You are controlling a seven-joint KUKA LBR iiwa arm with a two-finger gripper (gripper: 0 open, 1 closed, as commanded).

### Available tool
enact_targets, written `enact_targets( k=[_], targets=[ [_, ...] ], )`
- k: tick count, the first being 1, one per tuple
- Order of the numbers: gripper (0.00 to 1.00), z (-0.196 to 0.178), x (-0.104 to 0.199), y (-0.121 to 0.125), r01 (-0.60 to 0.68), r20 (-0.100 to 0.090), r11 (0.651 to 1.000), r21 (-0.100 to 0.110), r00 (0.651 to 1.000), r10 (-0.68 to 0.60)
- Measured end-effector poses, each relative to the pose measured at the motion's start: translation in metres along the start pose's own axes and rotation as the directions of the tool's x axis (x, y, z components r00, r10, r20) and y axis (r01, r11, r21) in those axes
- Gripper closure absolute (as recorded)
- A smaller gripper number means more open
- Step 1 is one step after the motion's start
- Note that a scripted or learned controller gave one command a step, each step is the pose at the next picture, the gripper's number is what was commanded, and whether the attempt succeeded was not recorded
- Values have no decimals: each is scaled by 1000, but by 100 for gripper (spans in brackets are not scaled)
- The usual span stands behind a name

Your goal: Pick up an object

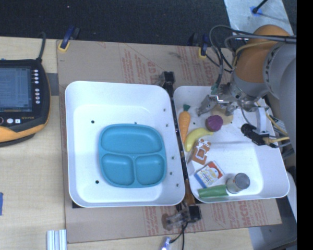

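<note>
Tray [131, 155] in left bin [83, 108]; carrot [184, 125] beside banana [197, 136] in right bin [271, 176]

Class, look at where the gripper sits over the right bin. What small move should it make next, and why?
Probably a short drop toward the purple object. The gripper sits just above it in the right bin, with the carrot and banana off to its side, so that target is nearest.

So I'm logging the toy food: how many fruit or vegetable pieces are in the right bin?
3. A carrot lies by the bin's left wall, a banana sits just right of it, and a purple plum lies beneath the claw. The arm may hide others.
</note>
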State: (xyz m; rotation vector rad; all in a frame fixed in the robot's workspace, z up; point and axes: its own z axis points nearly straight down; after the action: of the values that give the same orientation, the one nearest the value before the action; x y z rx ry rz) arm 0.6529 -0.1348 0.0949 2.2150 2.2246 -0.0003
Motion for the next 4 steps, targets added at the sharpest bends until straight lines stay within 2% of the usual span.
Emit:
enact_targets(
  k=[1,2,3,4],
  targets=[
    [0,0,-16,-38,3,3,1000,-1,1000,-2],
    [100,-11,-18,-38,3,6,1000,-2,1000,-3],
    [0,-11,-18,-38,4,7,1000,-2,1000,-4],
    [0,3,-21,-73,1,1,1000,5,1000,-1]
  ],
)
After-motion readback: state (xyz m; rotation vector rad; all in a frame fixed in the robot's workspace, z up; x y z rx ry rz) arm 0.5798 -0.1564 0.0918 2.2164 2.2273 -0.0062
